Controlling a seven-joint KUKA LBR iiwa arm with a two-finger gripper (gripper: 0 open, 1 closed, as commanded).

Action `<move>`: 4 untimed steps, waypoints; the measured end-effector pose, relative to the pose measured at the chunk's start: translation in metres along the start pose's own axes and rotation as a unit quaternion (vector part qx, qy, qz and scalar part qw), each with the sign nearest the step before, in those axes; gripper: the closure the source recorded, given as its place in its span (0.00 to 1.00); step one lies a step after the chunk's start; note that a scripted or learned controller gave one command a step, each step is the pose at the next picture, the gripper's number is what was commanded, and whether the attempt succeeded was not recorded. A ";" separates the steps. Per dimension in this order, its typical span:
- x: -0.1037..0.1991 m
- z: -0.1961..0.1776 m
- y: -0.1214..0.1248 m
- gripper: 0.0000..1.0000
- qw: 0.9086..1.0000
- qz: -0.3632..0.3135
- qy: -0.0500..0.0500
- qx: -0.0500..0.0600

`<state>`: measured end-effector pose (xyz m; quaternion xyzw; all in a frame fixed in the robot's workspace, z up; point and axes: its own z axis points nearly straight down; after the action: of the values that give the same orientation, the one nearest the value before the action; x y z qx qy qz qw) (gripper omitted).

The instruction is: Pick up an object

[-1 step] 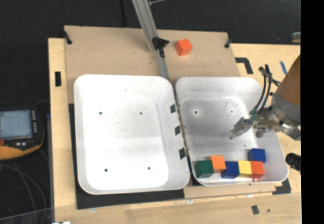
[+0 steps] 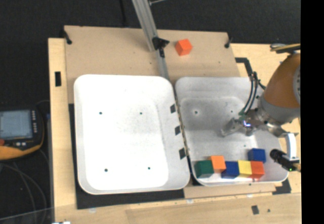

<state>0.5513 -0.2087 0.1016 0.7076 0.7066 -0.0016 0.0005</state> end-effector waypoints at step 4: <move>0.057 -0.090 0.022 1.00 1.000 -0.003 -0.001 -0.003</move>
<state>0.5737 -0.1510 0.1914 0.7055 0.7087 0.0000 0.0029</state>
